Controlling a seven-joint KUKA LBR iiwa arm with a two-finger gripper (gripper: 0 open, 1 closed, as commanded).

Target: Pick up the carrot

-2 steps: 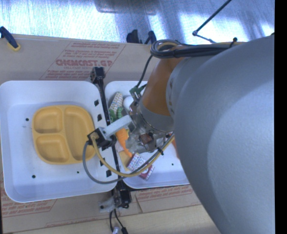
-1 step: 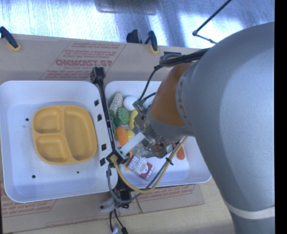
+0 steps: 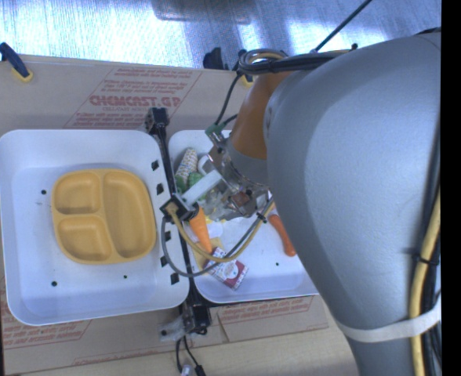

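Note:
An orange carrot (image 3: 201, 227) lies near the left wall of the right bin (image 3: 258, 287), pointing toward the front. My gripper (image 3: 219, 188) hangs low over the bin just behind and right of the carrot, tangled in view with cables and a white part. The grey arm with its orange band (image 3: 250, 128) covers most of the right bin. No object can be seen held in the gripper.
A corn cob (image 3: 187, 163) and something green lie at the bin's back left. A red and white packet (image 3: 230, 272) sits at the front. Another orange stick-like piece (image 3: 282, 237) lies to the right. The left bin (image 3: 19, 288) holds a yellow divided plate (image 3: 103, 214).

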